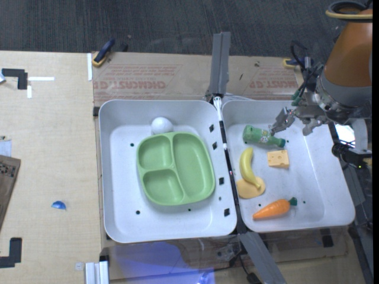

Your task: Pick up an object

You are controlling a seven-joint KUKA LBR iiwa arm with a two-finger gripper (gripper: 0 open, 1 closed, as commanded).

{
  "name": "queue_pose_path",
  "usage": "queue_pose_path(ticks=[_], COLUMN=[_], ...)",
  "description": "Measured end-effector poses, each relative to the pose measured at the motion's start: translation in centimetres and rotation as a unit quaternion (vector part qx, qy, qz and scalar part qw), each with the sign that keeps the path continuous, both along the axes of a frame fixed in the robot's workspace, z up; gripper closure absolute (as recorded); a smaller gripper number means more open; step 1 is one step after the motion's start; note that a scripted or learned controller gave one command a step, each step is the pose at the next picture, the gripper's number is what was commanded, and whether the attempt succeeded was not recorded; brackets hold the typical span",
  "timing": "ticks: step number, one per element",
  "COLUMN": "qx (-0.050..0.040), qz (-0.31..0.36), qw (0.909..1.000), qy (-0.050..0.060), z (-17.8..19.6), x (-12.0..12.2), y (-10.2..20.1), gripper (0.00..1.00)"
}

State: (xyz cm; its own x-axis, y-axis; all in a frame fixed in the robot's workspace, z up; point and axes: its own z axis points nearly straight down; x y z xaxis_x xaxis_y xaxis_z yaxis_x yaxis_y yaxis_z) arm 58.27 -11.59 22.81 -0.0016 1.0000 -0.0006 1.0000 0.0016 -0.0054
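- Far to the left, on the tan bench top point(47, 158), lies a tiny blue thing point(58, 205). I cannot tell what it is.
- Next comes the left bin point(112, 176). It is white and not deep.
- A green plate point(176, 168) with three parts sits in the middle of that bin. It is a bit turned.
- A small white ball point(161, 124) sits at the far edge of the plate, right up against it.
- A grey bar point(220, 64) sticks up at the back, where the two bins meet.
- Then comes the right bin point(325, 206), right next to the left one. The things I could pick up are in here.
- A yellow banana point(247, 165) lies near the left wall of this bin. Its low end touches a flat yellow-orange blob point(251, 187).
- A green bottle thing point(260, 136) lies on its side at the back of the bin, past the banana.
- A small piece of yellow cheese point(278, 159) with holes sits just right of the banana.
- An orange carrot point(273, 209) with a green tip lies near the front of the bin.
- My gripper point(279, 125) is over the back of the right bin, at the right end of the green bottle thing. I cannot tell if my hand is clenched or let go, or if it touches the bottle.
- My arm point(349, 58), with its orange band, comes in from the right.
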Motion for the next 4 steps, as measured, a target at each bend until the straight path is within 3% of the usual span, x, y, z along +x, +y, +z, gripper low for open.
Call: queue_pose_path(ticks=[1, 2, 3, 4], qx=[-0.0002, -0.0002, 0.0003, 0.0009], qz=[0.000, -0.001, 0.039, 0.025], qw=[1.0000, 1.0000, 0.9993, 0.9997], qy=[0.002, 0.002, -0.002, 0.000], z=[0.6, 0.6, -13.8, -13.9], x=[0.0, 0.0, 1.3, -7.3], y=[-0.1, -0.1, -0.9, -0.3], gripper=[1.00, 0.00, 0.00, 0.00])
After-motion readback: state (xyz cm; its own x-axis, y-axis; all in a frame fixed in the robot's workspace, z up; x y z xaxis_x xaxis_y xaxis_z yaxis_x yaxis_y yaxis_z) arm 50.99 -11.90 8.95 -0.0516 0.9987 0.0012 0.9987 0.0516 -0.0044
